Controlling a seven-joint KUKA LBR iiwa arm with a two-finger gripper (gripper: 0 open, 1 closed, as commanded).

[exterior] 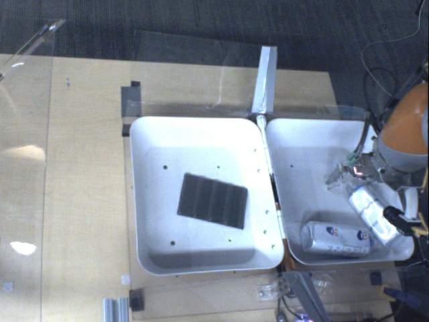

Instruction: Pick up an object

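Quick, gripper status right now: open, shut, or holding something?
Gripper: cannot be told; it sits low in the right bin, above the silver can, with nothing seen in its grasp.

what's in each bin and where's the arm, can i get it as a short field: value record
left bin: shallow white tray holding one dark grey ribbed rectangular pad, lying flat near the middle
right bin: shallow white tray holding a silver cylindrical can on its side by the near wall, and a white crinkled packet near the right wall
arm: grey with an orange band, over the right bin's right side
claw: low above the right bin's floor, up-view of the packet; whether it grips anything is unclear
bench: light wood
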